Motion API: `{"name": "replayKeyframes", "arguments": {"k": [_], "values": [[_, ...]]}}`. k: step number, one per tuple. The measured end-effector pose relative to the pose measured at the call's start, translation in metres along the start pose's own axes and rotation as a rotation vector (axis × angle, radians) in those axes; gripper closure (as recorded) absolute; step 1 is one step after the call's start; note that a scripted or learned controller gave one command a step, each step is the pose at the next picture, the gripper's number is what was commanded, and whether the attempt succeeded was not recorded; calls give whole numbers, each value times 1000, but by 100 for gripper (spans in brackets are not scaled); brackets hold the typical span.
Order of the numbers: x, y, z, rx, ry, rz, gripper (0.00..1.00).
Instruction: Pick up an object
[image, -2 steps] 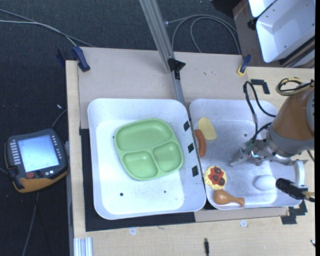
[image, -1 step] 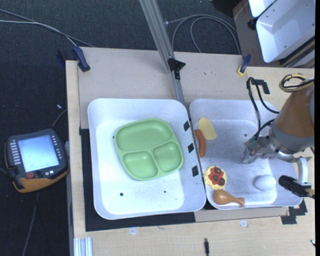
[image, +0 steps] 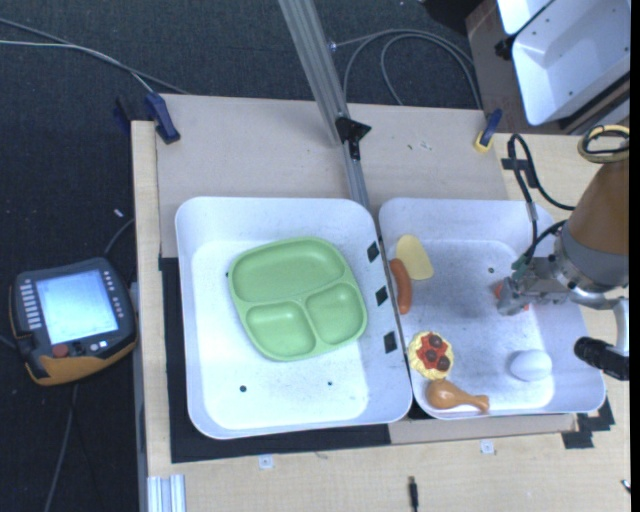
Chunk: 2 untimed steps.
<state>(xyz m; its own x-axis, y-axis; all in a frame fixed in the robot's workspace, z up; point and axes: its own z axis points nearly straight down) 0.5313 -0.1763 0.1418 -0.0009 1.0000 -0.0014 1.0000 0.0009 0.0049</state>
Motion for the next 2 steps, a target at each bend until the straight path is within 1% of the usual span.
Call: {"name": "replayKeyframes", "arguments": {"k": [1, 2], "values": [[1, 2, -65, -2, -1, -1, 100], [-2, 14, -121, -4, -1, -1, 100]]}}
